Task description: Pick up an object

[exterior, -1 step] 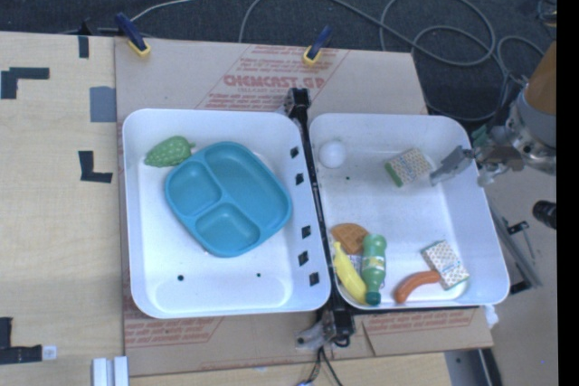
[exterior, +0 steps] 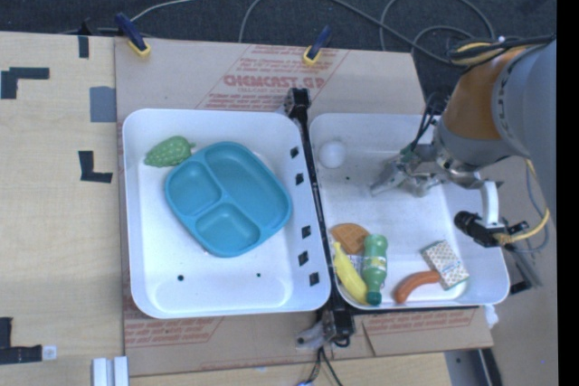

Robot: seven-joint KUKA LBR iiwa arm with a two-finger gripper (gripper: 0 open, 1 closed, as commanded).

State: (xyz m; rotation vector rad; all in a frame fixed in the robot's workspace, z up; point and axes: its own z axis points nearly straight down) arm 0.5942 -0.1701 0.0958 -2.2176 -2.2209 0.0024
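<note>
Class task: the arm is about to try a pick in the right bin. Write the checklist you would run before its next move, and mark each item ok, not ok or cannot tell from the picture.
1. Hand over the right bin: ok.
2. Nothing between the fingers: ok, none visible.
3. Target under the hand: not ok, bare floor there; the white ball lies apart, to the picture's left.
4. Other picks present: ok; banana, green bottle, sausage, cracker box along the near wall.
5. Those separated enough to grasp: not ok, banana and bottle touch.
6. Left bin items, blue tray and green toy, out of the way: ok.
</note>
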